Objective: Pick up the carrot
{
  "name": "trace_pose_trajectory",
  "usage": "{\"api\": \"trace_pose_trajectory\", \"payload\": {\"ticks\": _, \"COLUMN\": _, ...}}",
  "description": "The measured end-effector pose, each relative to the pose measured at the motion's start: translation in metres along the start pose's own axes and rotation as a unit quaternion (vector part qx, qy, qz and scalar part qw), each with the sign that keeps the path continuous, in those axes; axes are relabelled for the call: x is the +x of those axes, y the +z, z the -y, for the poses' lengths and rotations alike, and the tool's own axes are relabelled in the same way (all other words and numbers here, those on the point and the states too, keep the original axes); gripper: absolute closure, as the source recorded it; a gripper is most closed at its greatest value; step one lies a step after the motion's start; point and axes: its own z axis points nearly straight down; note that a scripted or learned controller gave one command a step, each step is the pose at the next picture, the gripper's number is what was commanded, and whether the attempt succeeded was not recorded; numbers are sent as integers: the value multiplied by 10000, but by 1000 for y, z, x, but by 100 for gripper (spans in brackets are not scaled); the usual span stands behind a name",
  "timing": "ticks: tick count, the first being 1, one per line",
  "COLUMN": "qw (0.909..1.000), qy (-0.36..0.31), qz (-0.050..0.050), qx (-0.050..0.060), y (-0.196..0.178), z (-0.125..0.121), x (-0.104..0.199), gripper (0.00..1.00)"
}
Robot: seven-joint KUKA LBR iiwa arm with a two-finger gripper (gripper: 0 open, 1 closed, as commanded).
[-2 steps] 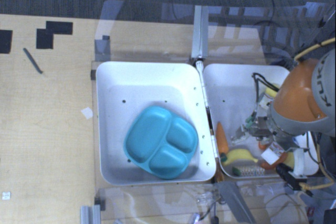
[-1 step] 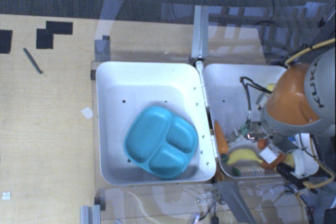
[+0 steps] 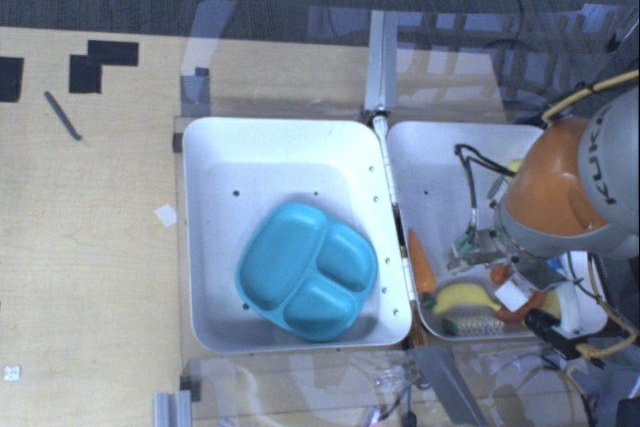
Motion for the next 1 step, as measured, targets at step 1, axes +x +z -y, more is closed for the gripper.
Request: {"api": "trace_pose_trajectory", "payload": {"ticks": 1, "qw": 9758, "qy": -2185, "qz": -6, "qx": -7, "y": 9, "z": 1, "x": -7, "gripper": 100}}
